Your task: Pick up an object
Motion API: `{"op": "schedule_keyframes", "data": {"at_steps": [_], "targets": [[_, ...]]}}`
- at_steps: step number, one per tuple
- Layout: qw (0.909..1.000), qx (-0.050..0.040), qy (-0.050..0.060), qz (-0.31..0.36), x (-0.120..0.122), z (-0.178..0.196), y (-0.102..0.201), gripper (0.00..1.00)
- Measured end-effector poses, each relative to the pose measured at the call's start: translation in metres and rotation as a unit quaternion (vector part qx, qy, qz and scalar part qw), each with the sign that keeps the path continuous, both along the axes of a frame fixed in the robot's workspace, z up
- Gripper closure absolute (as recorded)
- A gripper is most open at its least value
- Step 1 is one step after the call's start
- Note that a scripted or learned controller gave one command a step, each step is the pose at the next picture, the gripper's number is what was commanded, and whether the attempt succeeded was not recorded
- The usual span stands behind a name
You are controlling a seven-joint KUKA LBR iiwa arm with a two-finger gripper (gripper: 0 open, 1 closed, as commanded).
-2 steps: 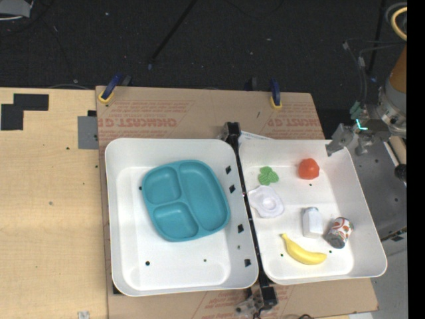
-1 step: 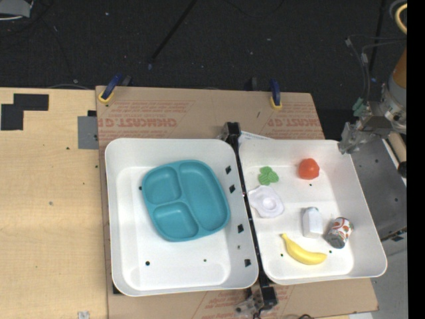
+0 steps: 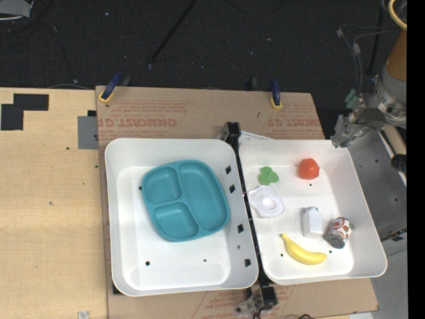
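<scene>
Above the far right corner of the right bin [image 3: 362,178], the gripper [image 3: 344,133] hangs with nothing visibly held; its opening is unclear. Red tomato [image 3: 308,169] and banana [image 3: 303,251] lie inside the bin.

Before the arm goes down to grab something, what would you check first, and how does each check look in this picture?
1. Things to pick lie in the right bin: banana, red tomato-like toy, green piece, white cup-like item, grey block, small can. Ok.
2. Gripper sits over a chosen object: not ok; it hangs by the bin's far right corner.
3. Fingers open: cannot tell.
4. Free space around the target: ok for the tomato-like toy; not ok for the block and can, which touch.
5. Teal divided plate lies apart, in the left bin: ok.
</scene>
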State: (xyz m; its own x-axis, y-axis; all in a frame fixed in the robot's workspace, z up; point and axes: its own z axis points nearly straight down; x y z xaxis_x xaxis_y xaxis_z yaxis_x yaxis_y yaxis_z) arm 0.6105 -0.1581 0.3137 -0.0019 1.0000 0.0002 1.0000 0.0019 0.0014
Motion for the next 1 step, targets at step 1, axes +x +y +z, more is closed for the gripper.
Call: {"op": "schedule_keyframes", "data": {"at_steps": [1], "targets": [[1.0000,0.0001,0.000,0.000,0.0141,0.0123,0.0377,1.00]]}}
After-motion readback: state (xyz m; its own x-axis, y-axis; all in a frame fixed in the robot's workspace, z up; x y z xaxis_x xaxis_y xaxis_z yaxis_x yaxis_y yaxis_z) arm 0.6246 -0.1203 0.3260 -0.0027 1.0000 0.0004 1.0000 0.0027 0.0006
